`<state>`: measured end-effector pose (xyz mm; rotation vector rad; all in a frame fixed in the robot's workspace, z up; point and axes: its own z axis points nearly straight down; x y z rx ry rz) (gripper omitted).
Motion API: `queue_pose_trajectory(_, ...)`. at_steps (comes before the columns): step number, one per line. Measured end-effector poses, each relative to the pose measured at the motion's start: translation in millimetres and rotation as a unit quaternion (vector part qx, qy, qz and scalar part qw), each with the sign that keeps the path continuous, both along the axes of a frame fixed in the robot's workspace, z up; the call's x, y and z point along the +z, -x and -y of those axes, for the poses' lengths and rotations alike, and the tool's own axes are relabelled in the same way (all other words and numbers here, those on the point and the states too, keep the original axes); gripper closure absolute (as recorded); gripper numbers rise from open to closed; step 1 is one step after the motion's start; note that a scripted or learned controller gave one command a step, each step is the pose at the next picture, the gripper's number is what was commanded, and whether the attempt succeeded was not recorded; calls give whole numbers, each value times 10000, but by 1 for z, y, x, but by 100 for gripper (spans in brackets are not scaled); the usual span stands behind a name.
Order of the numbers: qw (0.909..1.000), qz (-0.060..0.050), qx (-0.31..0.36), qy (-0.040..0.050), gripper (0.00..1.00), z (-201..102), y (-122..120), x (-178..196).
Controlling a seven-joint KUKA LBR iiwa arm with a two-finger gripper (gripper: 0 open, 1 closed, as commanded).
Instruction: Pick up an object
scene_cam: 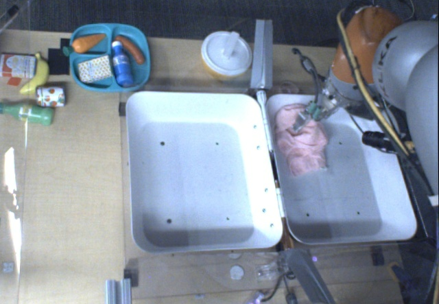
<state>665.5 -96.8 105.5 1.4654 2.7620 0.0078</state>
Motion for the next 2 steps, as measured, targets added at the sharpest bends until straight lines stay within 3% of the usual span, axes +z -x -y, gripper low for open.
queue_pose_trajectory(1, 9985, -43, 547, -1, 100, 12, -5, 48)
queue_pose_trajectory(2, 9999, -51, 150, -14, 100, -42, 4, 80)
